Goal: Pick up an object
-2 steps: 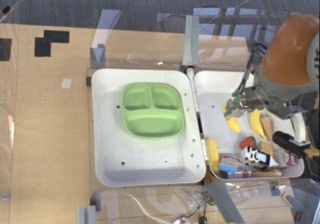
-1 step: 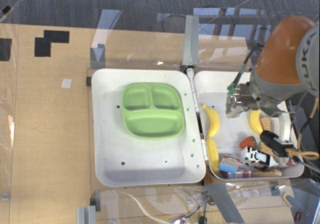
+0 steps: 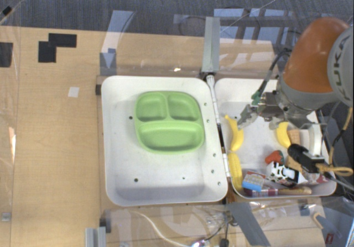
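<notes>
The arm's bulk hid part of the right bin [image 3: 232, 92], and whether the end effector [image 3: 259, 111] was gripping anything could not be told, while a curved yellow banana [image 3: 236, 135] lay just beside its tip, near the bin's left wall.

right bin [image 3: 232, 92] front crowded, rear floor bare

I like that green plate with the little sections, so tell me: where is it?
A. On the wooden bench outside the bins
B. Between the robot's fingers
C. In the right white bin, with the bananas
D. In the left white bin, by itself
D: the green plate lies flat in the left white bin, while the bananas and other toys sit in the right white bin.
</notes>
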`<state>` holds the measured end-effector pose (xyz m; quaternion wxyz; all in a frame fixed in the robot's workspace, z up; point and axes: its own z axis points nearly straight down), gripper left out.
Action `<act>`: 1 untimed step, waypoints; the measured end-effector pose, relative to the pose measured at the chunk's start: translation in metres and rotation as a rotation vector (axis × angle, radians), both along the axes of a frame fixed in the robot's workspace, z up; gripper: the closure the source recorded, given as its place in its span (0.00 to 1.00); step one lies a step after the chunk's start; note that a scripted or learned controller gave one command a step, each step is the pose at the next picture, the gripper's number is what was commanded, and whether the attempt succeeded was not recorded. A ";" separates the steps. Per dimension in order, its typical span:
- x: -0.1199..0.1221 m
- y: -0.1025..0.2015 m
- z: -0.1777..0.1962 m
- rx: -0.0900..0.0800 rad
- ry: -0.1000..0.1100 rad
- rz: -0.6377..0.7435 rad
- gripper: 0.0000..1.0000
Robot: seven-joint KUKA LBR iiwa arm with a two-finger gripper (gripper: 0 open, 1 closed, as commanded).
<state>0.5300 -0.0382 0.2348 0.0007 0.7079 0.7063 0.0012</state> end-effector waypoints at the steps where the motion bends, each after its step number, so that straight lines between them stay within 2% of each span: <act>1: -0.015 -0.048 -0.069 -0.001 0.000 0.031 0.00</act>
